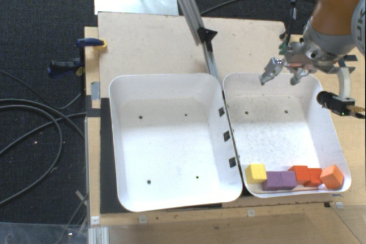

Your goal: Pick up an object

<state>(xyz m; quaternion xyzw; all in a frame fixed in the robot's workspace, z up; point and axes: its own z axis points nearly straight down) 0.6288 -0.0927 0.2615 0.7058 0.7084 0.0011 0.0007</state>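
Over the far edge of the right bin (329, 123) hangs the pincer (282, 75), its two grey fingers spread wide with nothing between them. One finger (269, 72) slants down toward the bin's far left corner; the other, tipped with a bit of orange-red, sits just beside the far rim. Above them is the grey wrist and the orange band (337, 3) of the arm.

All the blocks lie in a row along the near wall of the right bin, well apart from the pincer. At the left end of that row, just beside the divide between the two bins, is a yellow block (255, 172), a small cube with a bright top face and slightly darker sides. Touching it or nearly so is a purple block (279, 180), longer and flatter, lying lengthwise along the near wall. Next comes a red block (305, 174), which looks like two stepped pieces or one notched piece; I cannot tell which. At the right end, in the bin's near right corner, sits an orange block (332, 176), turned a little askew so one corner points toward the wall.

The left bin (123, 140) sits just beside the right bin, its white floor speckled and marked with a few dark dots. Both rest on the pale tabletop (148, 43).
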